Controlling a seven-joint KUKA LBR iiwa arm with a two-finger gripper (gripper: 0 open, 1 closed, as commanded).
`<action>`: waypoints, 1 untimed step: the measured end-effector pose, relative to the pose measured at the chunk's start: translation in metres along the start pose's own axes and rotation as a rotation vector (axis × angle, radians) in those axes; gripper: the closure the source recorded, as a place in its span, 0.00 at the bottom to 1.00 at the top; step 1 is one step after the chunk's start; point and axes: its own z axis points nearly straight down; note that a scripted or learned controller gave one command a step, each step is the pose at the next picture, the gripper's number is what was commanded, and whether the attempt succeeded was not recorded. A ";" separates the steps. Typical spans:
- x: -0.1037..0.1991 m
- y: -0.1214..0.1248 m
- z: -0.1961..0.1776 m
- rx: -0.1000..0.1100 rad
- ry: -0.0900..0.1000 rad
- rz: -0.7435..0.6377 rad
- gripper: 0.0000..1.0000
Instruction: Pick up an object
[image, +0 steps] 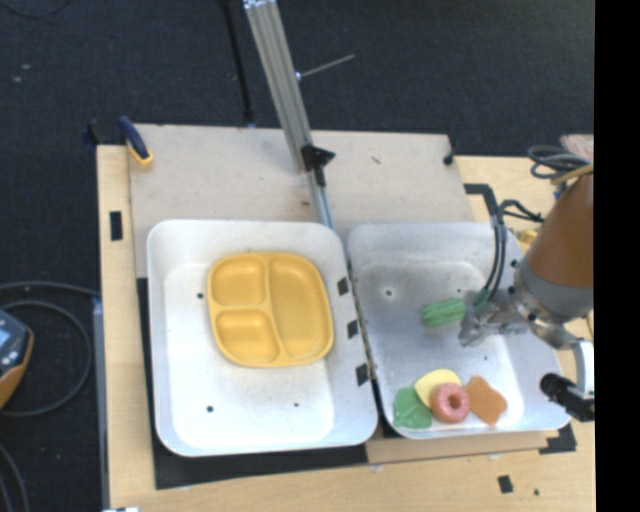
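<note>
In the right bin a small green object lies near the middle. My gripper is low over the bin, right beside that green object's right end, and seems to touch it. The grey arm with its orange band reaches in from the right. At the bin's front edge lies a cluster: a yellow piece, a pink donut, an orange piece and a green leaf-like piece.
A yellow divided plate lies in the left bin. A metal pole rises slantwise behind the bins. Cables hang by the right bin's back corner.
</note>
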 end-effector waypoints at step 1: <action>-0.005 0.005 -0.064 -0.003 -0.001 0.000 1.00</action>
